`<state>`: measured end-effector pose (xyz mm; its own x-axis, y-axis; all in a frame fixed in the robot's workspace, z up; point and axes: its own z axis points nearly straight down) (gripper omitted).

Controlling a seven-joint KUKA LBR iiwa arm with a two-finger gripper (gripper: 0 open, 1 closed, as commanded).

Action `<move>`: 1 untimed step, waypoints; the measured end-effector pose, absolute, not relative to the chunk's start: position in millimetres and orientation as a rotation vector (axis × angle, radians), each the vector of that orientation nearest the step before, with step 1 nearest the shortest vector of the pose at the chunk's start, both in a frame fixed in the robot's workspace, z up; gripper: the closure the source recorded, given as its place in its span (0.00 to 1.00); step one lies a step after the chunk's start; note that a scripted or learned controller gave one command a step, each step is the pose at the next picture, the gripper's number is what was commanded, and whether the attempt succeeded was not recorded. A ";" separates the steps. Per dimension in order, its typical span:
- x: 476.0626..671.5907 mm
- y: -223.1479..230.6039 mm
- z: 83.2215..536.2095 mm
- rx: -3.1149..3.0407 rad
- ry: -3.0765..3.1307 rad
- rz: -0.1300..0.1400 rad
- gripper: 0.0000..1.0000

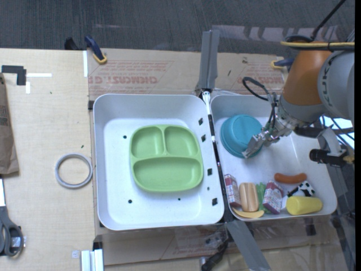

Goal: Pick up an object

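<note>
Blue plastic is what the end effector [255, 145] meets first: its tip sits against the lower right rim of the round blue plastic bowl [239, 134], which lies tilted in the upper left part of the right white bin [293, 219]. Whether the fingers are spread or closed I cannot tell; they merge with the bowl's edge at this angle, and nothing is clearly seen between them.

Risks, as I judge them. The bowl's rim is thin and curved, so a pinch on it may slide off as the arm lifts, or roll the bowl toward the divider between the 2 bins. A closing that lands beside the rim would catch nothing. The bowl also lies close to the bin's left wall, leaving little room for a finger on that side.

Containers: the left white bin [107, 208], centre of the frame, holds 1 pale green divided plastic plate [166, 158] with 3 compartments, lying flat. The right bin holds the bowl and, along its lower edge, a crowded row of small toy foods: a tan bread-like piece [247, 196], a red sausage [290, 178], a yellow cylinder [304, 205], a black-and-white patterned piece [304, 189], and some wrapped packets [273, 198] touching one another.

On the tan desk [45, 129] at left lies a grey tape ring [74, 170].
</note>
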<state>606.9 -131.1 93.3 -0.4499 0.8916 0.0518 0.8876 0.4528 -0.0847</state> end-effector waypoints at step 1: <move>629.8 -79.4 140.3 -1.642 -2.634 0.033 1.00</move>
<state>629.8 -79.4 140.3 -0.4397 0.8979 0.0202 0.8971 0.4402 -0.0375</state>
